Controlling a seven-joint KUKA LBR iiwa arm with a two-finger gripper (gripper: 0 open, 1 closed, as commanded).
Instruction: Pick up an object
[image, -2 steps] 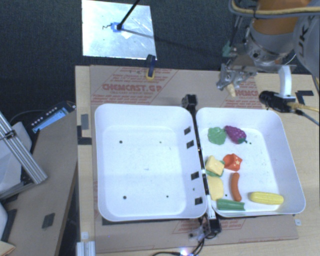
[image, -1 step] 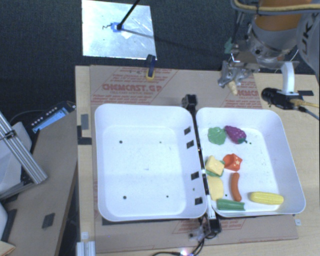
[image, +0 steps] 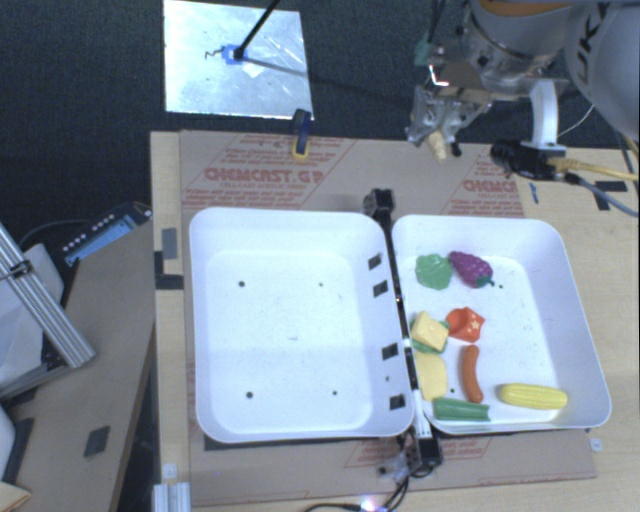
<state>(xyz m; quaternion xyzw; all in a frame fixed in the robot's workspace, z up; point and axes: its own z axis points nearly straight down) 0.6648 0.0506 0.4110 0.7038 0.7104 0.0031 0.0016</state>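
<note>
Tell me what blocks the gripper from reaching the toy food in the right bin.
Nothing visible does. The gripper hangs above the bench beyond the right bin, and the purple grapes and green piece nearest it lie uncovered.

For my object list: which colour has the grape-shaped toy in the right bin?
Purple; the grape toy shows clearly in the camera view, beside a green toy.

Pincer (image: 440, 135) hangs beyond right bin (image: 575, 300), perhaps gripping something pale.
</note>
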